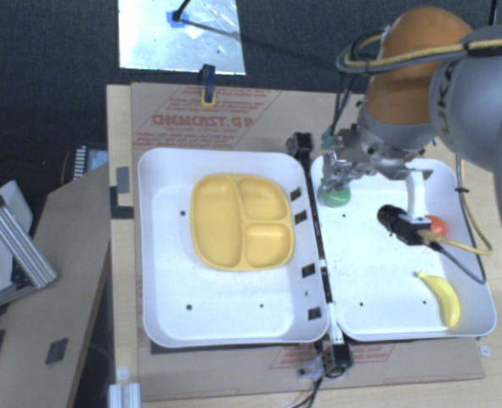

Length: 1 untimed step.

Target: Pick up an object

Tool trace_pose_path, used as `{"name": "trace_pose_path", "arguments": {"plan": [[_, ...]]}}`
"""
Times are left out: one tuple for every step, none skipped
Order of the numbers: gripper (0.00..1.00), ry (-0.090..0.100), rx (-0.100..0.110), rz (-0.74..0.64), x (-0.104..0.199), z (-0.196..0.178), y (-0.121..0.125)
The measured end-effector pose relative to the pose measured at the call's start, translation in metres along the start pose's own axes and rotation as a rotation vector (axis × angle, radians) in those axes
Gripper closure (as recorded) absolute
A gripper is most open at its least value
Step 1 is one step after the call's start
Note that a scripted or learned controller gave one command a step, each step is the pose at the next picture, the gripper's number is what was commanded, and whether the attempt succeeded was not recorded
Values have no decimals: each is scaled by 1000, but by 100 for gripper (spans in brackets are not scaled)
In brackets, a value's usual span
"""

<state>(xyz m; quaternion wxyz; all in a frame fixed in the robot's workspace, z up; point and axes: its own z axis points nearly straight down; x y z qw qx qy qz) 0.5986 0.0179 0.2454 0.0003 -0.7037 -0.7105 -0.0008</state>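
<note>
The gripper (pixel 339 177) hangs over the right bin's (pixel 386 321) far left corner, right above a green object (pixel 335 196) (whether its fingers are apart or together, I cannot tell). A banana (pixel 442 297) lies near that bin's near right corner.

Dark carpet floor (pixel 47 58) surrounds a cardboard-topped bench (pixel 208 117).

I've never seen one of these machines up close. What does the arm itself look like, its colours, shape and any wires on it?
The arm is thick and rounded, with a grey shell and a bulging orange band above the wrist. Thin black and yellowish cables loop around that orange part. Dark lettering sits on the grey shell, too cropped to read. Below, the gripper is a small cluster of bare metal parts.
</note>
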Motion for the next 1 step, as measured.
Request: {"name": "trace_pose_path", "arguments": {"plan": [[100, 0, 1, -1, 58, 15, -8]]}}
